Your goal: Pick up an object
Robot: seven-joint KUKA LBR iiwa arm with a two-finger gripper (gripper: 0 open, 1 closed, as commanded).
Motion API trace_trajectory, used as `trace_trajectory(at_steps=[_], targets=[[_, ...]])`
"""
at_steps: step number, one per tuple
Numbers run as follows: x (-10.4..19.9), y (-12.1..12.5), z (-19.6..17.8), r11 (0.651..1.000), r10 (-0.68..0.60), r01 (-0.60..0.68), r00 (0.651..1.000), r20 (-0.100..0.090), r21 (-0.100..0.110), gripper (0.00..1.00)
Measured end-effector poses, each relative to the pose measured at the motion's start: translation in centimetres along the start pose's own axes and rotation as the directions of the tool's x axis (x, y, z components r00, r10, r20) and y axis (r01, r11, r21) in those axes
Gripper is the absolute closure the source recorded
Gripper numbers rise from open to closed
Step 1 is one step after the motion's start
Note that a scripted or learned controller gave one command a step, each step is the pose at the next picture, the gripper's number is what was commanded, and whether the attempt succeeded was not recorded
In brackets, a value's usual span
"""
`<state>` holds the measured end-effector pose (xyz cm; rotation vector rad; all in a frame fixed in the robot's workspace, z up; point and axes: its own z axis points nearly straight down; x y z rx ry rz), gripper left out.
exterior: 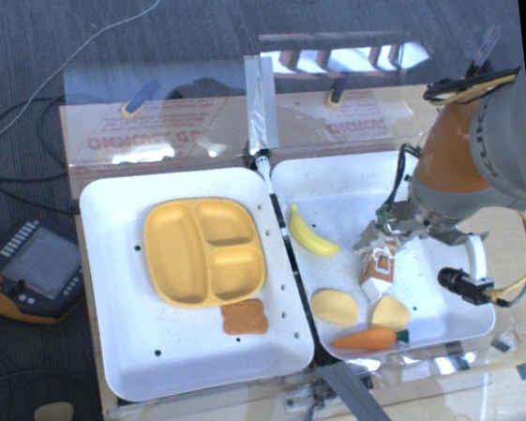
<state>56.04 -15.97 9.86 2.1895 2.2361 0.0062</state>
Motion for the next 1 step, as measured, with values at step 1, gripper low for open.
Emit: trace_trajectory(at_steps=[1], targets=[[5.49,1.87,-10.33,0.999,-0.046,0.046,0.999,-0.005,0.012,1.00]])
